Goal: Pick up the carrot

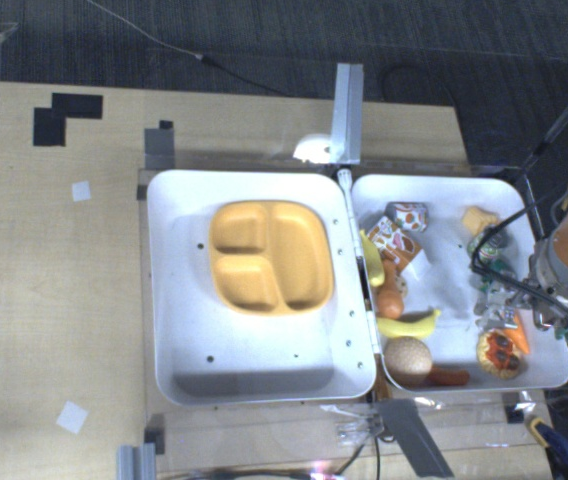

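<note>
Carrot (514, 340) in right bin's (444, 268) near corner, directly under gripper (512, 318); gripper state unclear, cannot tell.

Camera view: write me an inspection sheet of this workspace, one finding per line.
Surface: pale wooden bench bearing two shallow white bins side by side.
Job's things: carrot, orange, in the right bin near its right wall, beside a round patterned item.
Clutter: yellow sectioned tray in the left bin; in the right bin a banana, a brownish round item, a red sausage-like piece, a patterned packet, a pale yellow block.
Grippers: claw low over the right bin, close above the carrot; too tangled to judge a grasp.
Cables: thin cable crossing the dark floor; dark wires at the claw.
Surroundings: dark carpet; black markers on the bench.
</note>
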You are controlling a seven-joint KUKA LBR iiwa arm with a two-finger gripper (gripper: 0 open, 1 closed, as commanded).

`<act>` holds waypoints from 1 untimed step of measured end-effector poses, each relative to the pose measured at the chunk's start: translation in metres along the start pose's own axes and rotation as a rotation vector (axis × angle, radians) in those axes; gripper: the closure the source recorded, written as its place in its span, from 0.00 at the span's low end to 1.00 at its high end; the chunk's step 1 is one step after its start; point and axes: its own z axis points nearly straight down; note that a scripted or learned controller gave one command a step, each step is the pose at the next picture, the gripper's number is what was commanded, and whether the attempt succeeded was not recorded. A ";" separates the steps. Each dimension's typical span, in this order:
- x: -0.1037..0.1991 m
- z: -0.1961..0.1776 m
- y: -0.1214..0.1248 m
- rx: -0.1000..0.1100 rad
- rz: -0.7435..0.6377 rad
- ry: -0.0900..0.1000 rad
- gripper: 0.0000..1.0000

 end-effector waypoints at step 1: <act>0.007 0.024 -0.001 -0.005 -0.313 0.019 1.00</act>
